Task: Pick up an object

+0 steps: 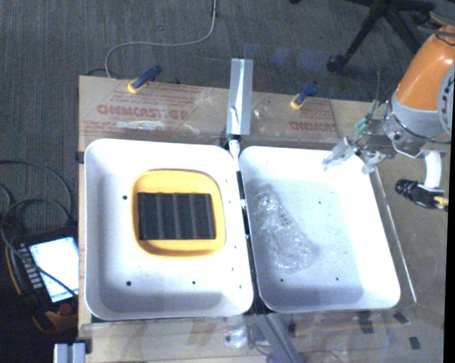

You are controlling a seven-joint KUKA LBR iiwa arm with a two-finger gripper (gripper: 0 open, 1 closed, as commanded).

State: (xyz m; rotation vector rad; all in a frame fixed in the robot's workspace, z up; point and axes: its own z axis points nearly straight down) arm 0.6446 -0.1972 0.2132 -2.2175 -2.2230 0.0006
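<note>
Two smooth white plastic bins (102, 284); a glossy yellow tray (178, 246); a crinkled clear plastic bag (282, 230).

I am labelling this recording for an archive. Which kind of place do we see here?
Probably a robotics lab: two white bins on a clamped board, a robot arm over them, cables on the carpet.

Two blue-and-yellow clamps (144, 78) (305, 93) grip the bench's (170, 114) far edge. A lit tablet (51, 263) with cables (23, 206) lies on the carpet left of the bins.
</note>
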